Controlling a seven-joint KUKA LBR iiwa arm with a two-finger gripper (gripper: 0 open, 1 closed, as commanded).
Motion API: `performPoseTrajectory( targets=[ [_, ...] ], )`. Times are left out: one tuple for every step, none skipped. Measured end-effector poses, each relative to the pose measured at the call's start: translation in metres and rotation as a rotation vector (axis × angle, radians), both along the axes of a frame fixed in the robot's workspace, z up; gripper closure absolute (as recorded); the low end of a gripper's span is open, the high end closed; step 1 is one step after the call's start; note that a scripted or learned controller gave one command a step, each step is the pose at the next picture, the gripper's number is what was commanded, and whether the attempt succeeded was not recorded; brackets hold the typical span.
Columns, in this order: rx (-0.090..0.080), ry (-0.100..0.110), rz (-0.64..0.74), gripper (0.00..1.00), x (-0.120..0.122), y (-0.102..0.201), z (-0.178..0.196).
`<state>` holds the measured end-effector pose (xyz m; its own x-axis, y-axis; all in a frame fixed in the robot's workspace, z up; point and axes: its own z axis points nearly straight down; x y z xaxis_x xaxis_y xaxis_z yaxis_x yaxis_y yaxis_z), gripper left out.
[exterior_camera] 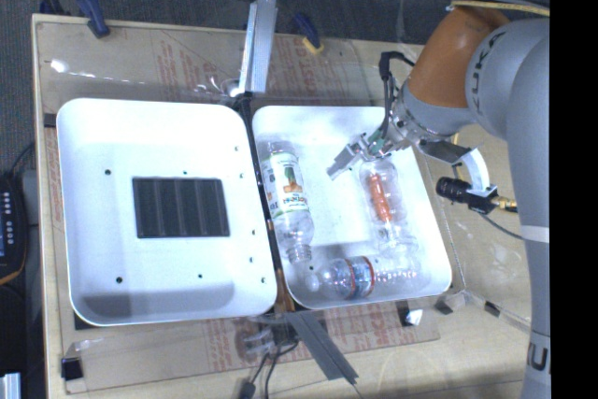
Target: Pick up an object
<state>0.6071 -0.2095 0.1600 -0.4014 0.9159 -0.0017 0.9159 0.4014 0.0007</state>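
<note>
Blue clamps (92,14) along bench (140,341) edge

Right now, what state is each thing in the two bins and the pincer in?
Clear plastic bottle with green-and-white label: lying flat, right bin's left side.
Clear plastic bottle with orange contents: lying flat, right side.
Clear plastic bottle with red-and-blue label: lying flat along the near wall.
Pincer: low over the right white bin, gripping nothing visible.
Left white bin: holds a dark ribbed rectangular panel.

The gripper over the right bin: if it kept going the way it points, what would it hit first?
The gripper points down-left, so probably the white floor of the right bin, between two bottles. Depth is hard to judge from this view.
</note>
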Motion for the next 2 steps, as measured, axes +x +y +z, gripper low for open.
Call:
performPoseTrajectory(
  targets=[
    [0.002,0.004,0.03,0.0,-0.027,0.0,0.01],
    [0.0,0.0,0.108,0.0,-0.002,0.0,0.002]
  ],
)
